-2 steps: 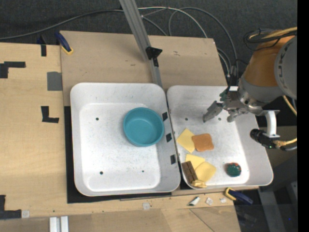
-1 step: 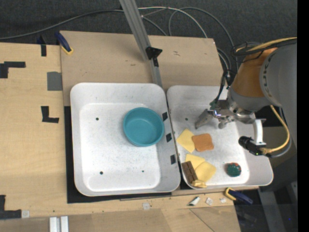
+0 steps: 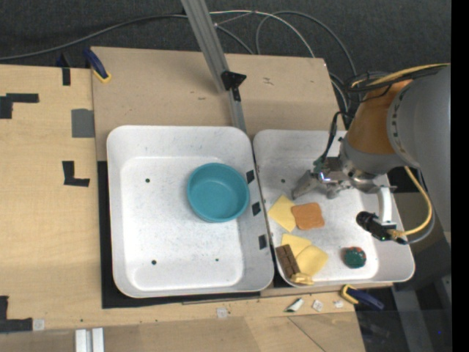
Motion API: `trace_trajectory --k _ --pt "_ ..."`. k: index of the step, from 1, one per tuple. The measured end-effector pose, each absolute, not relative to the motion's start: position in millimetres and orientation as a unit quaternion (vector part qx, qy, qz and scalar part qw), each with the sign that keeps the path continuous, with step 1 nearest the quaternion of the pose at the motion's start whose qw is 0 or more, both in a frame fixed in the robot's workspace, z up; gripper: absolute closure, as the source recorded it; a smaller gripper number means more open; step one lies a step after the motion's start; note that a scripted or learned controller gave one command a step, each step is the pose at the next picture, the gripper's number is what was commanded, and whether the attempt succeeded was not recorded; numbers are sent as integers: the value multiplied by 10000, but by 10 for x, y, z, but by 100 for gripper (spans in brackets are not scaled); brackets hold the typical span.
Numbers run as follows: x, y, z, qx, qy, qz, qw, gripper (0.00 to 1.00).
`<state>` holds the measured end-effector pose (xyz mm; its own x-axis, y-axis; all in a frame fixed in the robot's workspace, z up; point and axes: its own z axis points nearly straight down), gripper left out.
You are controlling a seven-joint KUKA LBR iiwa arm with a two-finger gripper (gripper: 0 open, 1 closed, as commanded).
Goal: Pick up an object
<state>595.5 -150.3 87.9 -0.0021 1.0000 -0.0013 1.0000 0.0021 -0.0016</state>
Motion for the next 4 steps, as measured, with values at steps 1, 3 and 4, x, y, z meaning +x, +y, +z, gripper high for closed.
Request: trace_trajectory --k 1,3,4 --pt "5955 -1497 983 -7061 -7082 8 5 100" --pt "5953 -1388 2036 -7065 -7077 -11 -17 100" --pt "5771 -951 1995 -7055 -7087 4 10 100"
